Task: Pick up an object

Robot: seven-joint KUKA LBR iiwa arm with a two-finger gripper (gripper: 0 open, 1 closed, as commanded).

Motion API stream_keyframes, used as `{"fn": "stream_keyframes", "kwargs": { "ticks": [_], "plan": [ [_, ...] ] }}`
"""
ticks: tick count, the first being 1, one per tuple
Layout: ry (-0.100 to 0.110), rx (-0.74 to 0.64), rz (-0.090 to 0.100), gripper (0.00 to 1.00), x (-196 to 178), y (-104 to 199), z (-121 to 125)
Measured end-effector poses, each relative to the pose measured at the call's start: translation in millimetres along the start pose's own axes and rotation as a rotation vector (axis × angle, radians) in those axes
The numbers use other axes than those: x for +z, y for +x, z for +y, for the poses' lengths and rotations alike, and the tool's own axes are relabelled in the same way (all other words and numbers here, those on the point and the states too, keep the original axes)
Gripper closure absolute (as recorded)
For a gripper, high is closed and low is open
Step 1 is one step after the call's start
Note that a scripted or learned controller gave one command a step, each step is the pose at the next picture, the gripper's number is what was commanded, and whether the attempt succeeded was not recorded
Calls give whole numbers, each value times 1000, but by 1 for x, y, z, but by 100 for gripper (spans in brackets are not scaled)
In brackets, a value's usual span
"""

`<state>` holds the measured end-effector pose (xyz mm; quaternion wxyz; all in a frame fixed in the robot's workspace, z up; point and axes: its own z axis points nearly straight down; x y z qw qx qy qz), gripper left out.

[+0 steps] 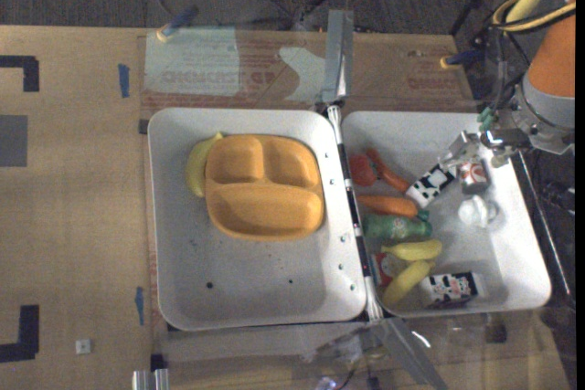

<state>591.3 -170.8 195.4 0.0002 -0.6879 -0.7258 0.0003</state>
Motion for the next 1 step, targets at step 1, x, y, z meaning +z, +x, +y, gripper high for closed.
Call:
{"fn": "stream_keyframes", "kwargs": {
  "ticks": [1],
  "plan": [
    [-25, -56, -5, 0, 73, -9, 8]
  ]
}}
